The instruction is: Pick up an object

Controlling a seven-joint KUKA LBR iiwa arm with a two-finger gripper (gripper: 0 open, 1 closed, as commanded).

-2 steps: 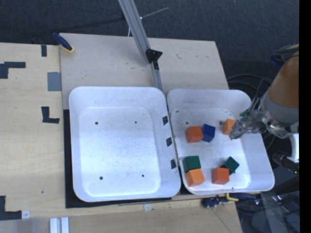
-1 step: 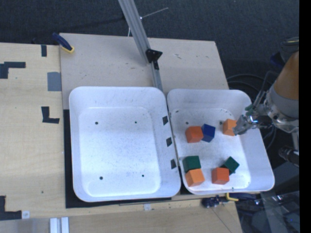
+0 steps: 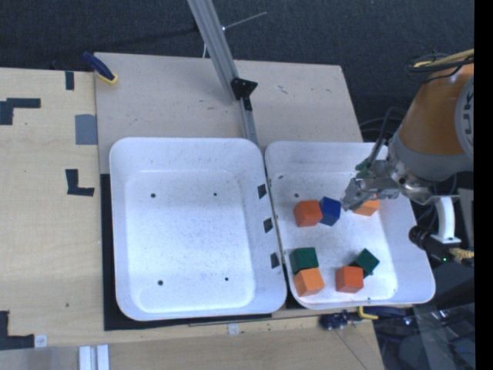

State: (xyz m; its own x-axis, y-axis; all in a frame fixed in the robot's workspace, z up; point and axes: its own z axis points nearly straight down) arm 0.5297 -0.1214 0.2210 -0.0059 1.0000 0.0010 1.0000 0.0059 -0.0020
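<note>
Left bin (image 3: 189, 153) roomy; gripper (image 3: 360, 196) maybe touching orange block (image 3: 367, 206).

One fixed overhead camera looks slantwise down on both bins (image 3: 123, 160).

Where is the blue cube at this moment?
The blue cube lies in the right bin, touching an orange cube on its left, with the gripper just beside it.

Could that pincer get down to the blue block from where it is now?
Probably yes. The pincer hangs in the right bin just beside the blue block, with nothing on top of it. An orange block touching its far side may crowd one finger.
</note>
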